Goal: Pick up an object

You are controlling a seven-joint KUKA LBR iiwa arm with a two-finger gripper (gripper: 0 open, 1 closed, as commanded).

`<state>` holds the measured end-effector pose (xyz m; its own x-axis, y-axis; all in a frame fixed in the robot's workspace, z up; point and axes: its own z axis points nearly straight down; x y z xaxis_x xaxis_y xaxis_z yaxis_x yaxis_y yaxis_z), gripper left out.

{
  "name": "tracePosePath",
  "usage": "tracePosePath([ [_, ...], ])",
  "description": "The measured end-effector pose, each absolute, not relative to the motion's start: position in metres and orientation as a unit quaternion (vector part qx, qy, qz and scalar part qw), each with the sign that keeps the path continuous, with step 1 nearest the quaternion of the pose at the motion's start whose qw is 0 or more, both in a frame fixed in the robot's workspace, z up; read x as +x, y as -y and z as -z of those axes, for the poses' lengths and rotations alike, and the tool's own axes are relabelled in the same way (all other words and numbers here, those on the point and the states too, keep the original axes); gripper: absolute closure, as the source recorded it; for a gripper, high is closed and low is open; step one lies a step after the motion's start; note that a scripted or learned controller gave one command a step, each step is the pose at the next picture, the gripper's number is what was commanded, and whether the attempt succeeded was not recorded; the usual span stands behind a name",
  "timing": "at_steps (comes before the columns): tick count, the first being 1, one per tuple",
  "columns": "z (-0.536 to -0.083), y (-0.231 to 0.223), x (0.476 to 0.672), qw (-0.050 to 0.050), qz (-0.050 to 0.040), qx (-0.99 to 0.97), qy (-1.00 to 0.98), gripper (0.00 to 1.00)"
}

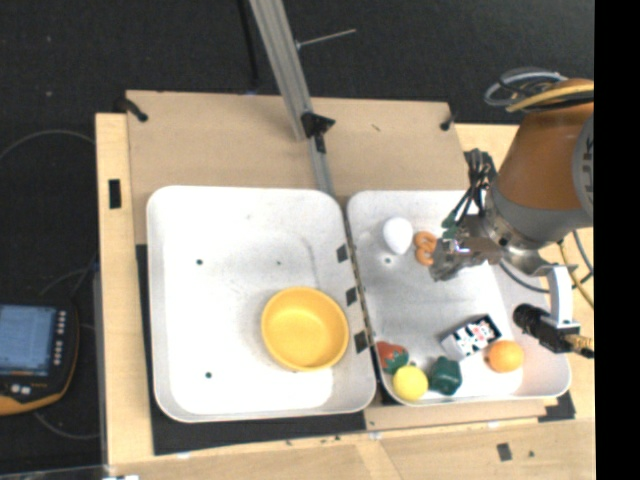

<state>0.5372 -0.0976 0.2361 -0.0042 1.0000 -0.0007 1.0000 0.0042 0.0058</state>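
The right bin (440, 298) holds a white egg-shaped object (397, 234) near its far edge and a small orange piece (425, 247) beside it. Along the near edge lie a yellow ball (410, 382), a dark green block (445, 375), a red and green piece (389, 353), a black and white patterned box (471, 336) and an orange ball (505, 356). My gripper (447, 260) hangs over the right bin, just right of the small orange piece. Nothing shows between its fingers.
A yellow bowl (304, 327) sits in the left bin (220, 268) near its right wall. A slanted metal pole (290, 68) rises from behind the bins. A handheld pendant (35, 353) lies off the bench at the left.
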Motion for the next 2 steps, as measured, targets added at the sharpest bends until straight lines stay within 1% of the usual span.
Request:
tracePosePath([
  [1,-0.247,0.043,0.547,0.000,-0.0015,0.704,-0.710,1.00],
  [2,-0.248,-0.010,0.551,0.000,-0.0012,0.704,-0.710,1.00],
])
